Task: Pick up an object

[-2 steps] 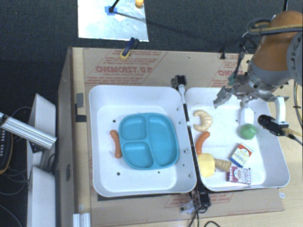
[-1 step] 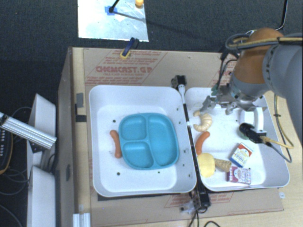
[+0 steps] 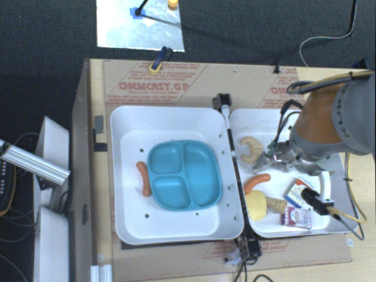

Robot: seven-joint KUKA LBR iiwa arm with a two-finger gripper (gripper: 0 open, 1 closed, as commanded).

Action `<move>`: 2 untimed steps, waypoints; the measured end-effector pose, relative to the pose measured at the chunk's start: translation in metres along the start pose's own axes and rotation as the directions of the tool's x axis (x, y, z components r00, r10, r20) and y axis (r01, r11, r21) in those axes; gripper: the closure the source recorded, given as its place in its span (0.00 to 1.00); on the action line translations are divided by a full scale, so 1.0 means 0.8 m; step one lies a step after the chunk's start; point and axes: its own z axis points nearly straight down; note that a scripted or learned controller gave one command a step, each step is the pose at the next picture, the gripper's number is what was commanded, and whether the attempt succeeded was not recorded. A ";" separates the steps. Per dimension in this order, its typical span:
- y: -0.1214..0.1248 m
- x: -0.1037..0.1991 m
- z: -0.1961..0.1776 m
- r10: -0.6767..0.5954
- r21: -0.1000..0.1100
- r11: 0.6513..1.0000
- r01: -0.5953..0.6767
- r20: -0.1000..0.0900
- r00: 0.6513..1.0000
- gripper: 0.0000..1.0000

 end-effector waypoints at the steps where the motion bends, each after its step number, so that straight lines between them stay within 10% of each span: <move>1: -0.028 0.036 0.000 -0.002 -0.001 1.000 0.002 -0.001 1.000 0.00; 2: -0.027 0.035 -0.014 -0.002 -0.003 1.000 0.002 0.000 1.000 1.00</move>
